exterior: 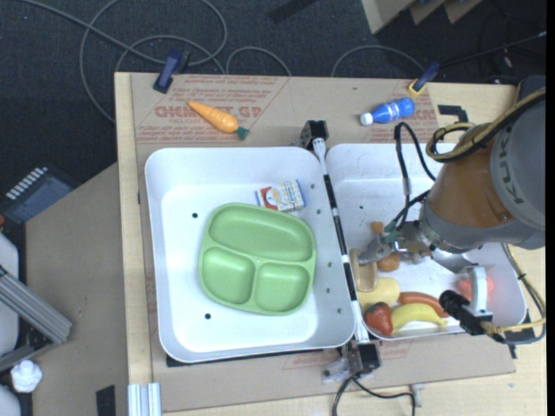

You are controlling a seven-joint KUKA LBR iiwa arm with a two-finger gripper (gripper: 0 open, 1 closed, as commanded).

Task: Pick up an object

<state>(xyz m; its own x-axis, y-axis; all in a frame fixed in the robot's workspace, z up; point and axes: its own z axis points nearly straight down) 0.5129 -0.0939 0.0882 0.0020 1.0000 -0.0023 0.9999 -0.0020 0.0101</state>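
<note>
The gripper (379, 251) was positioned low in the right bin (364, 173), above a pile of toy food (401, 306) at the bin's near edge. Its opening could not be determined, and no object was seen held. The approach step was judged current; descent and closure on one item would be required next.

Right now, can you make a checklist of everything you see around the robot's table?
Surface: brown bench bearing two white bins, left bin and right bin.
Job's things: banana, red fruit and other toy food in the right bin; green tray and small box in the left bin.
Clutter: carrot and blue bottle on the bench behind the bins.
Gripper: gripper low over the right bin, above the toy food; hold cannot be judged.
Cables: black cable along the arm; loops on the floor.
Surroundings: dark carpet.
</note>
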